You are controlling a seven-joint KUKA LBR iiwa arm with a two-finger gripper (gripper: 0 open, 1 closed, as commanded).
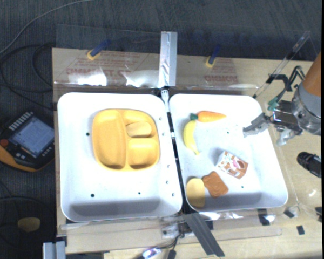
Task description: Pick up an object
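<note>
Nearest me, in the right bin [275,196], I see a round yellow piece [195,192] touching a brown cookie [215,184], with a small carton [233,165] just beyond. Further back lie a banana [190,136] and a carrot [208,116], close together. The gripper [262,124] sits over the bin's right rim, well apart from all of them; I cannot tell how far open it is. In the left bin [75,198] rests a yellow divided tray [125,138].
</note>
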